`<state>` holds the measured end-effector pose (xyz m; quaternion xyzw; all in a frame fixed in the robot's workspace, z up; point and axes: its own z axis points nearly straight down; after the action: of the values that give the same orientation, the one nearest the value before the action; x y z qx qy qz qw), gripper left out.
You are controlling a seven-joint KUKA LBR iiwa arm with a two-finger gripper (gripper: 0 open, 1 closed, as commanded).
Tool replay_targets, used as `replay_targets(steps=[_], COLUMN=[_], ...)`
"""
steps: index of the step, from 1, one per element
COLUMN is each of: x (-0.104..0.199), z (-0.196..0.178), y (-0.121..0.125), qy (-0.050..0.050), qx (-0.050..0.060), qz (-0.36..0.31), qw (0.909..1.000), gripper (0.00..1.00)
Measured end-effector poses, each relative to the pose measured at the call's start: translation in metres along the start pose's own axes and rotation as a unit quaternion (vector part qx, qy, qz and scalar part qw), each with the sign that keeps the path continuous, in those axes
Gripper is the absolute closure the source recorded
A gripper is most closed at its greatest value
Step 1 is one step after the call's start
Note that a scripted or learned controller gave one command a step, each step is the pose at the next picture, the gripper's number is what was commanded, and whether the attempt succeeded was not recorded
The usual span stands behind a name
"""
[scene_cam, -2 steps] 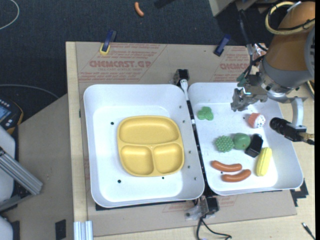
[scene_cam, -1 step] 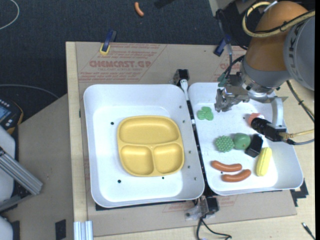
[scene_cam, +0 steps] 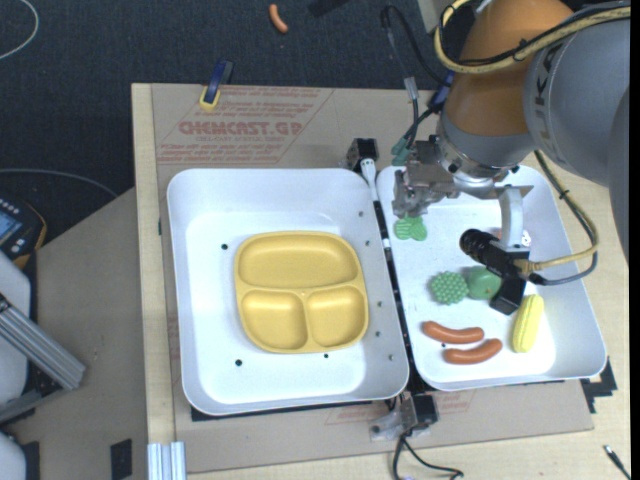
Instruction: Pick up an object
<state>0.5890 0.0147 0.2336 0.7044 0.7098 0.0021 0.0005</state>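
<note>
In the right bin, the gripper hangs.
I cannot tell its fingers' state; a green toy sits just under.

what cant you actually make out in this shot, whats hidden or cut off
- Tool fingers: the wrist body covers them from above, so open or shut is unclear.
- Small green object: partly under the tool; contact cannot be judged.
- Green item beside the bumpy green ball: partly hidden by a black part of the arm.
- Right bin: far rim covered by the arm.
</note>
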Motion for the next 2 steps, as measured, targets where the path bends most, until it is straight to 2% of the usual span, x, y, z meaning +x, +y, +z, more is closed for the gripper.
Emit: replay_targets(steps=[1,2], x=[-0.0028,-0.0103], z=[0.0121,0.0091], y=[-0.0135,-0.0125], qy=[-0.001,-0.001], qx=[0.004,0.002], qz=[0.004,0.004], qw=[1.0000,1.0000], gripper=[1.00,1.00])
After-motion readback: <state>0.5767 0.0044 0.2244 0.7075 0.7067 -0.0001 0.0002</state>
